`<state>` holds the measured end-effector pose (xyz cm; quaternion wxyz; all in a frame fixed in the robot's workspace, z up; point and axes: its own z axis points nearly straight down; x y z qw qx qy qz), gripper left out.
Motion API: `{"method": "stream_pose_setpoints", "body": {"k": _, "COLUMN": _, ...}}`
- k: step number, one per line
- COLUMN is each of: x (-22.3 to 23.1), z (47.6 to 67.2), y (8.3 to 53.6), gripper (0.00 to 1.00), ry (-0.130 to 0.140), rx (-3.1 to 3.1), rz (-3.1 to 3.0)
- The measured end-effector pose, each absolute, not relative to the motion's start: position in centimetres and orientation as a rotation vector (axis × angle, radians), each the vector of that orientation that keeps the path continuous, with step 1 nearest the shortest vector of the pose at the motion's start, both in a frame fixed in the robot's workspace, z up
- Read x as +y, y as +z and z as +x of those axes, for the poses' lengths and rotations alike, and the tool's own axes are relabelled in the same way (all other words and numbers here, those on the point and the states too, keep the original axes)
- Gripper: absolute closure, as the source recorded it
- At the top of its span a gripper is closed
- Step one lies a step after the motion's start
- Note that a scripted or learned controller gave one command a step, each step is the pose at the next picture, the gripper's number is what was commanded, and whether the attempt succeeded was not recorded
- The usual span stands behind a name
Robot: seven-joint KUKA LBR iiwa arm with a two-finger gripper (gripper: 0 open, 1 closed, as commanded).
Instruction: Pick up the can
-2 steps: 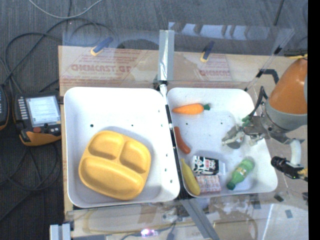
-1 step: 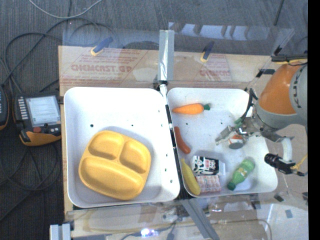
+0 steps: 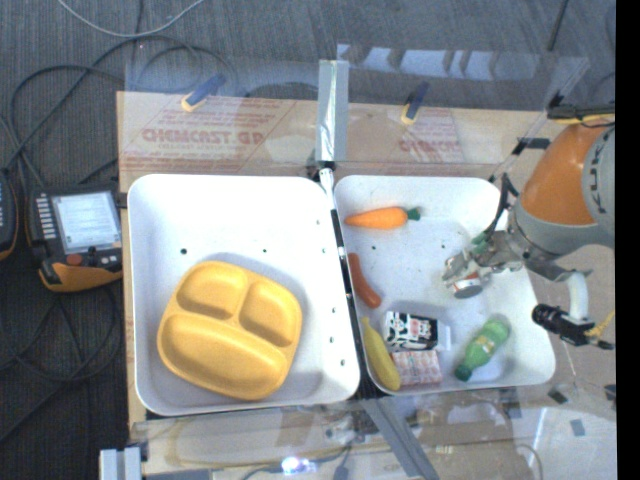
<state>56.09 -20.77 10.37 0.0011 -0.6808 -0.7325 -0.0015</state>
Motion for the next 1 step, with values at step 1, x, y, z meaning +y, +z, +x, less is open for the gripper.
{"method": "stream_pose_setpoints", "body": {"k": 1, "x": -16.86, "z": 60.38, "y": 24.77, "gripper": 1.0, "ry": 0.003, "rx": -2.332, "rz": -2.106}}
